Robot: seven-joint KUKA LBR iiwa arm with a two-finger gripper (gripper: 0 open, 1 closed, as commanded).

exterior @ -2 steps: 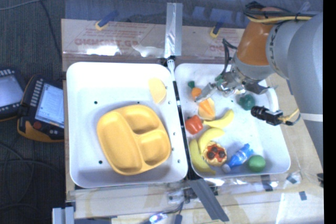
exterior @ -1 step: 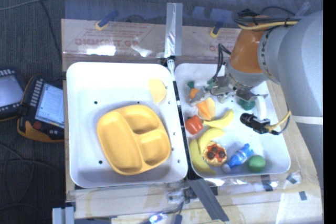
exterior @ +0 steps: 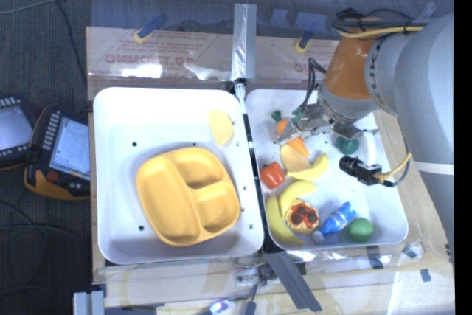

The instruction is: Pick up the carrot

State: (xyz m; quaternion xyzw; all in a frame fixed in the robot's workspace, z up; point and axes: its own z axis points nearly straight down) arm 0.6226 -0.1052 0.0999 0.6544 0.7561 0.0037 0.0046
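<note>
The carrot (exterior: 281,127) is a small orange piece with a green top, lying near the upper left corner of the right bin (exterior: 391,210). My gripper (exterior: 310,119) hangs low over that bin's upper middle, just right of the carrot and above an orange-yellow wedge (exterior: 295,152). The grey wrist and its orange band (exterior: 349,71) cover the bin's upper right part. Nothing can be seen held in the gripper.
The right bin also holds a red-orange pepper (exterior: 272,175), bananas (exterior: 282,208), a round red-topped item (exterior: 302,215), a blue bottle (exterior: 338,219), a green lime (exterior: 361,229) and a teal object (exterior: 348,144). A yellow divided plate (exterior: 190,193) and a pale yellow slice (exterior: 221,127) lie in the left bin (exterior: 118,122).
</note>
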